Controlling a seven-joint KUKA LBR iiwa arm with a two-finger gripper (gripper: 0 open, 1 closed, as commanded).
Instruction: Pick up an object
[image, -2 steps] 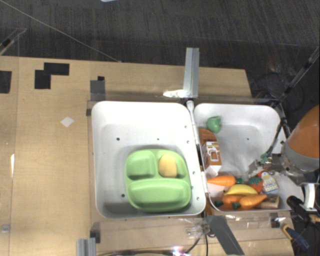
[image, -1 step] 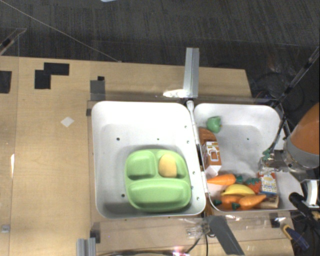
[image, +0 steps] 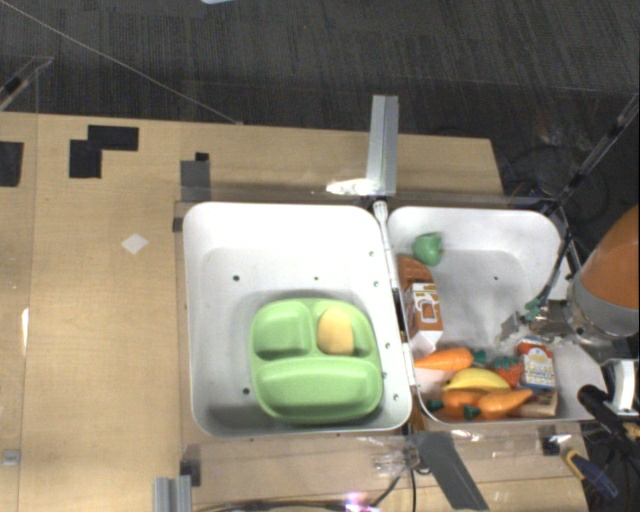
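Hovering at the right edge of the frame, the gripper (image: 527, 322) sits over the right bin (image: 500, 238), just above a small carton (image: 538, 365). Finger state cannot be determined; the view there is cluttered. Candidate objects crowd the bin's lower part (banana (image: 478, 380), carrots (image: 443, 359), carton). Risk: a descent into this pile may strike neighbouring items and close on nothing, probably deflecting off the carton's edge.

The arm (image: 608, 290) reaches in low from the right edge.

No legible text; print on cartons (image: 426, 306) in right bin too small.
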